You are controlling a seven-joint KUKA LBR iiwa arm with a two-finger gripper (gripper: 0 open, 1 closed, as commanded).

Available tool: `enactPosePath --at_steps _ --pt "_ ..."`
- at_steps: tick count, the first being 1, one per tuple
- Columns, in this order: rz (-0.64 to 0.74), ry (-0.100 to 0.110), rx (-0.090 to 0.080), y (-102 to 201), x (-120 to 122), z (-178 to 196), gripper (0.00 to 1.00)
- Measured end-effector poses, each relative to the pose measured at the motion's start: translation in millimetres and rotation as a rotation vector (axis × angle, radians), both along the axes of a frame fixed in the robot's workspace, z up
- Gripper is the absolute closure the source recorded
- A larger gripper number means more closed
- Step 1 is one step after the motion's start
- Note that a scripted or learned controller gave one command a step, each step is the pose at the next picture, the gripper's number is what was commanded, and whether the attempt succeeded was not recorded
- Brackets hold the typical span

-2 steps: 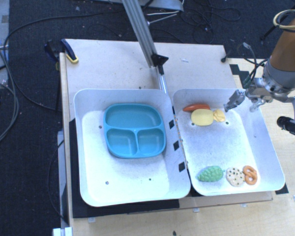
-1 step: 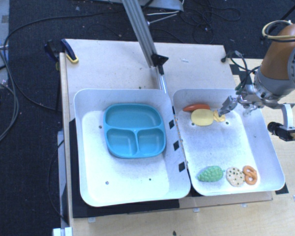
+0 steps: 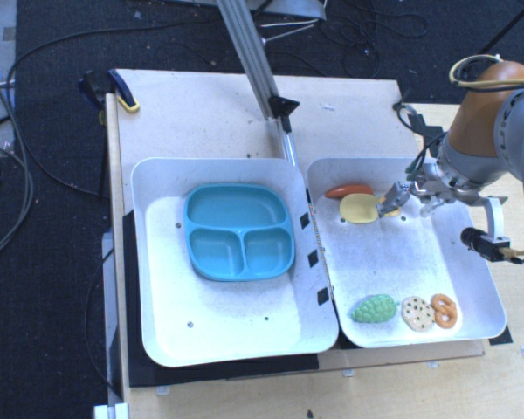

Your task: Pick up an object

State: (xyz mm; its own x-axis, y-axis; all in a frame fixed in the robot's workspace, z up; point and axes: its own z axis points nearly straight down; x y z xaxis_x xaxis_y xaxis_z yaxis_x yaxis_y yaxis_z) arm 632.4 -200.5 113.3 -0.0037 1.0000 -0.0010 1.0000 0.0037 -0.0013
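Note:
In the right bin (image 3: pixel 458 269) a yellow rounded piece (image 3: pixel 359 208) lies near the far wall, with a red-orange elongated piece (image 3: pixel 348 190) just behind it. My gripper (image 3: pixel 393 201) reaches in from the right, low at the yellow piece's right edge, touching or almost touching it. Along the bin's near side lie a green bumpy piece (image 3: pixel 373 309), a round cookie (image 3: pixel 416 313) and a pretzel (image 3: pixel 444 311).
The left bin (image 3: pixel 157 321) holds a blue divided tray (image 3: pixel 240 231). A metal pole (image 3: pixel 249 46) slants from the top down to the junction of the bins. The arm's orange band (image 3: pixel 489 90) sits over the right bin's far right corner.

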Motion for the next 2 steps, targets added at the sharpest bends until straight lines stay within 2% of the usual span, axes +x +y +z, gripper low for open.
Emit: enactPosePath --at_steps 1,2 --pt "0.001 -0.004 -0.001 0.0 1.0 12.6 1.0" --pt "-0.002 -0.006 0.0 -3.0 0.9 55.7 1.0"
